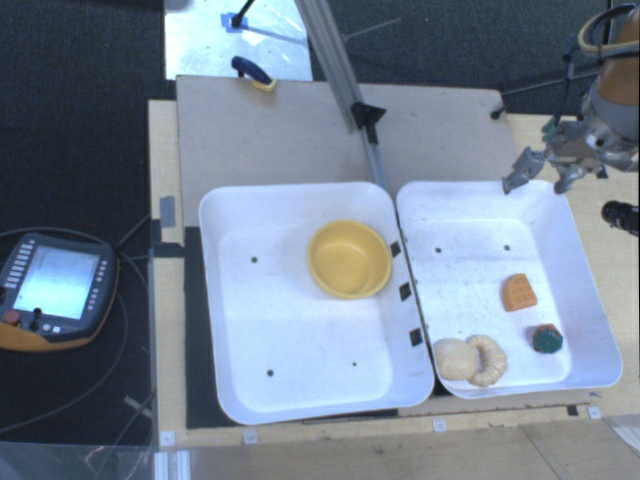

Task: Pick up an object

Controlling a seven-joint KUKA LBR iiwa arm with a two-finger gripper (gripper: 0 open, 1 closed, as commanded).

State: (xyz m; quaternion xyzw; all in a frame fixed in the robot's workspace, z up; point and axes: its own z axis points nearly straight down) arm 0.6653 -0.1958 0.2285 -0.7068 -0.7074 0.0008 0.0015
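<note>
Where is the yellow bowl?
The yellow bowl sits in the left bin, toward its far right corner, close to the edge shared with the right bin.

No text, label, brand or number can be read. The handheld control pendant (52,290) at the left has a lit screen, but it is washed out and its buttons are too small to make out any marking.
</note>
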